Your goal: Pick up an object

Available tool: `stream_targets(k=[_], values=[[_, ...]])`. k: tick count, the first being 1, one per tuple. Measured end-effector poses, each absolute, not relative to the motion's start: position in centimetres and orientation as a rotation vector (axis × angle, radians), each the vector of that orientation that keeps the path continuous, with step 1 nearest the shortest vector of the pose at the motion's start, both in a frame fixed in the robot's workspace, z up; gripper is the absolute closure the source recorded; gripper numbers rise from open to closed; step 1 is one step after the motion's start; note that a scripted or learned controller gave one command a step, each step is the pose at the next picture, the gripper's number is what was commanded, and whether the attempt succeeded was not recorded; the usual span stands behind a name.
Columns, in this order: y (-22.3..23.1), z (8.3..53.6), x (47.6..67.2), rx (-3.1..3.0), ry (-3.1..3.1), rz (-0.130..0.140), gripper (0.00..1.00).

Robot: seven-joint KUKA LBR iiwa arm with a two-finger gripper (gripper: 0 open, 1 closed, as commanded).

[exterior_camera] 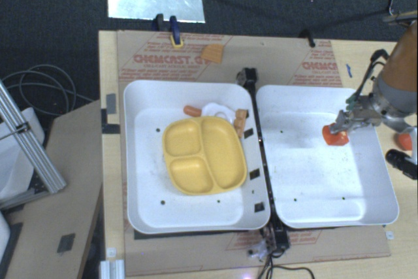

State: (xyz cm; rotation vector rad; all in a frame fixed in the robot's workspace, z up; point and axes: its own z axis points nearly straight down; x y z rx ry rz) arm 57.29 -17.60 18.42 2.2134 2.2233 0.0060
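I am down in the right bin [313, 206], with my gripper [344, 124] low at about three o'clock of that bin, close to its right wall, and right over a small orange-red object [335, 136] that lies on the bin floor. The object peeks out just below and toward seven o'clock of my fingertips; whether my fingers are spread around it or closed on it I cannot tell, since my own wrist and the finger housings cover the gap from above. To do this step well, I judge I should centre the tips so the object sits squarely between them rather than under one finger, because a piece this small could squirt sideways across the smooth white floor if pinched off-centre. I would go down until the tips nearly touch the floor, squeeze slowly, then lift straight up and watch whether the orange piece rises with me. The bin wall at three o'clock is near, so any correction should go toward nine o'clock. Over in the left bin [140, 206] lie a yellow divided plate [202, 157], a small sausage-like piece [192, 111] at its twelve o'clock and a brown block [240, 119] at its one o'clock, all well apart from me.
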Motion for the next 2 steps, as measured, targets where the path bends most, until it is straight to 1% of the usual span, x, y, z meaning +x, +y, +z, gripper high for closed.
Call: stream_targets(k=[1,2], values=[[-11.6,11.4,55.3,2.217,2.235,-0.001,1.0],[-5.2,18.8,55.3,2.207,2.231,0.009,1.0]])
